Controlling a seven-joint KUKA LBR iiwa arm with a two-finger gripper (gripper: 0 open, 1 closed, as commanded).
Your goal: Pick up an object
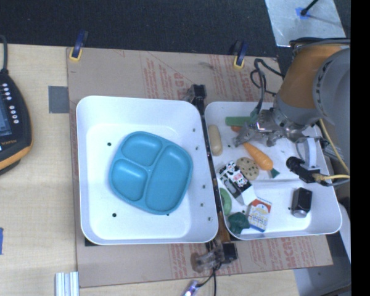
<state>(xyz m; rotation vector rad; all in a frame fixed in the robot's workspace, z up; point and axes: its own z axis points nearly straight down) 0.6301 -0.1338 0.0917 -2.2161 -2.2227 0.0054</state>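
Hovering low over the right bin (324,224), gripper (259,131), finger state unclear, should centre over the orange carrot (259,156) before closing.

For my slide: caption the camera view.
Arm's gripper hovers over cluttered right bin near carrot; blue divided plate fills left bin.

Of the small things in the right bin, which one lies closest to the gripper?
The orange carrot. It lies just below the gripper, while the pale roll, the cookie and the small box all sit farther off in the right bin.
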